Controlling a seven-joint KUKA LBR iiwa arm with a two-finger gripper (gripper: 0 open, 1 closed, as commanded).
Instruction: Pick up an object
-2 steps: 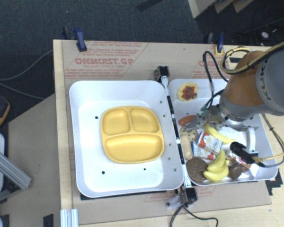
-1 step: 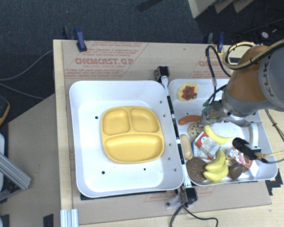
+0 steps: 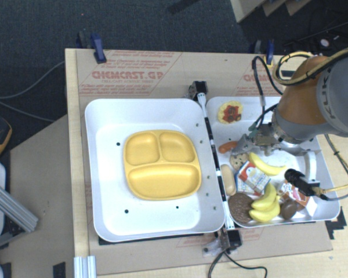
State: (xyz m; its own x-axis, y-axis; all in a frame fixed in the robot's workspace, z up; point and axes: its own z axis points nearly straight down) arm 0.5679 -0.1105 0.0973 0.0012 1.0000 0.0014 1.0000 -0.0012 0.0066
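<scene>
The right bin (image 3: 252, 101) holds several toy foods. My gripper (image 3: 247, 146) hangs low over its left middle, above a speckled grey piece (image 3: 239, 156) and just right of a red sausage (image 3: 225, 147). A yellow banana (image 3: 268, 167) lies right below the gripper. Nearer the front are a small carton (image 3: 254, 178), a pale bun (image 3: 226, 179), a brown round cookie (image 3: 239, 206) and a banana bunch (image 3: 265, 206). A pizza slice (image 3: 230, 112) sits at the bin's back left. I see nothing lifted.
The left bin (image 3: 104, 155) holds a yellow divided plate (image 3: 161, 164) at its middle. The grey arm with its orange band (image 3: 301, 100) covers the right bin's back right. A thin divider rail (image 3: 211, 149) separates the two bins.
</scene>
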